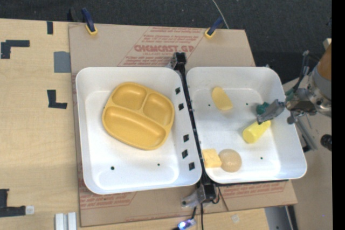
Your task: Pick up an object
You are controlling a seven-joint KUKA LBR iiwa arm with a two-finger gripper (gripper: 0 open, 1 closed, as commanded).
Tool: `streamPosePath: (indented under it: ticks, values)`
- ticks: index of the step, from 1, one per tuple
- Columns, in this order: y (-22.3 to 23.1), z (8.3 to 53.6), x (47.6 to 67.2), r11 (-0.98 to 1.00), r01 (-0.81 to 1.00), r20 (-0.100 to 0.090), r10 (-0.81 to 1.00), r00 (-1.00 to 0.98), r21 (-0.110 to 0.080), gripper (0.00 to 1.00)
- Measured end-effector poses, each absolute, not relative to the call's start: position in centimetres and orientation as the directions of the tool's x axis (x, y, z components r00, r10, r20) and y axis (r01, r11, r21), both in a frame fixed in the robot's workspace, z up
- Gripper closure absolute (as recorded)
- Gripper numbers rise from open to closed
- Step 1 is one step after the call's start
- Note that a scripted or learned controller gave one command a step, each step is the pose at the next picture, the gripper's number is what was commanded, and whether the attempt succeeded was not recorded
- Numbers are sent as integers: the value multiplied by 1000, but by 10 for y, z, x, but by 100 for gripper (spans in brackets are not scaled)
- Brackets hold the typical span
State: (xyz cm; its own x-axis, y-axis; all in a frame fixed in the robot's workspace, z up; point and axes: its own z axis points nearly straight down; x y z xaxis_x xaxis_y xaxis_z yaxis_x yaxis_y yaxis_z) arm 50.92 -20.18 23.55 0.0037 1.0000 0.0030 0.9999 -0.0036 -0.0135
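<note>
We see the jaws [265,110] at the right side of the right bin [269,79], a dark greenish tip low over the white floor, and we cannot tell how they stand or whether they have hold of anything. Just below and left of them lies a bright yellow block [255,131], tilted, its upper end very close to the tip; whether the two touch we cannot make out. Further left in the same bin, near the upper middle, sits a pale yellow rounded piece [221,98]. By the bin's lower left corner a small yellow cube [211,158] rests against a tan ball [230,160]. The arm [318,91] comes in over the bin's right rim. The left bin [86,116] holds a yellow divided plate [138,115], lying flat and slightly turned. Both bins rest on a cardboard sheet [161,43] fixed with two blue and yellow clamps [88,21] on the wooden worktop [32,132].
</note>
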Motion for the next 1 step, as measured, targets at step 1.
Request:
streamPosePath:
  ticks: [1]
  values:
    - [-201,242,512,1,1000,0,1000,-1,-2,0]
